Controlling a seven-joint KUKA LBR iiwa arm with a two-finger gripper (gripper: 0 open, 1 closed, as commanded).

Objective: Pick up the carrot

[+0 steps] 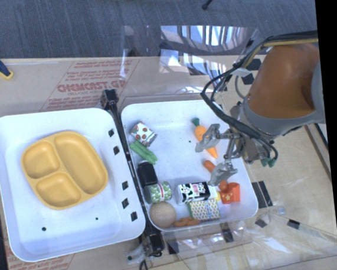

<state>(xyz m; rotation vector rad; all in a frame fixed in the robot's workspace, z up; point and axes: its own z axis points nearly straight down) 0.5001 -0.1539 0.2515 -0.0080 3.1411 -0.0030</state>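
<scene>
Orange with a green top, one carrot [203, 135] lies near the right bin's [172, 111] right edge, between the spread fingers of the gripper [215, 153], which grip nothing. One yellow three-compartment plate [64, 169] sits in the left bin [24, 237].

The claw [216, 154] partly covers the carrot [204, 136]; the arm [285, 84] runs off right.

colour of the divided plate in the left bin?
Yellow. The divided plate shows plainly in the camera view.
</scene>
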